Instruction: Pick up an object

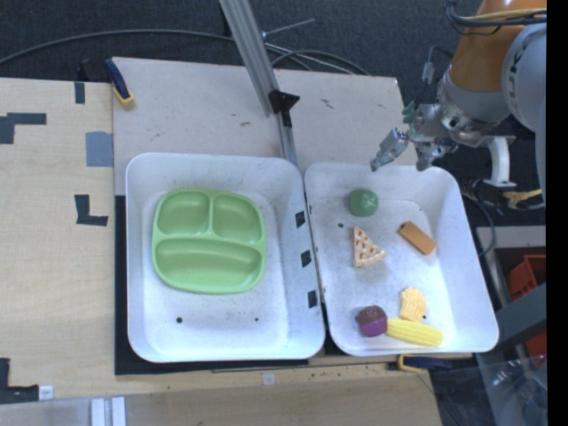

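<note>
The right bin (461, 238) holds several toy foods: a green ball (362, 202), a pizza slice (366, 248), an orange block (416, 237), a purple piece (371, 319), a yellow cracker-like piece (413, 303) and a corn cob (414, 332). My gripper (406, 152) hangs above the bin's far rim, up and to the right of the green ball. Its two fingers stand apart with nothing between them.
The left bin (142, 238) holds a green divided plate (209, 240). A slanted metal pole (253, 47) crosses the bench behind the bins. A blue and yellow clamp (119, 82) sits at the far left of the board.
</note>
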Action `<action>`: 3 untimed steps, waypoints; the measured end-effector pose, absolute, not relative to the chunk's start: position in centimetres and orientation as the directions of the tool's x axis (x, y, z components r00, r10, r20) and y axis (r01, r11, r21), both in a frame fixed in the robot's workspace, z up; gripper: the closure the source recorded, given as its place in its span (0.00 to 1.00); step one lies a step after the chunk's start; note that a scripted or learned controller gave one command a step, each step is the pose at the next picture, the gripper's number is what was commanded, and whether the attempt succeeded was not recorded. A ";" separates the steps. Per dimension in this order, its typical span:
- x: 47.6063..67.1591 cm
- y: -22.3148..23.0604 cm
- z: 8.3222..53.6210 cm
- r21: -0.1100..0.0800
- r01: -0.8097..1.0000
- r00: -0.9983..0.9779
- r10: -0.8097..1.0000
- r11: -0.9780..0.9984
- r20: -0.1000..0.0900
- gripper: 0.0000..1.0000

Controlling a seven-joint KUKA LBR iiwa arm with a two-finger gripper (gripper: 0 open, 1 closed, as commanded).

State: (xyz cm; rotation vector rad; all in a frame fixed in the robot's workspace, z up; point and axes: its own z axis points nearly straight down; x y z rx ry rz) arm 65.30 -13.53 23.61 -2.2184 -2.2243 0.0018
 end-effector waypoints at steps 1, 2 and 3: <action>65.3 -13.5 23.6 -0.001 1.000 -0.003 1.000 0.003 -0.001 0.00; 64.9 -13.0 17.2 -0.008 1.000 -0.002 1.000 0.002 0.000 0.00; 64.7 -12.4 10.8 -0.008 1.000 -0.003 1.000 0.003 0.000 0.00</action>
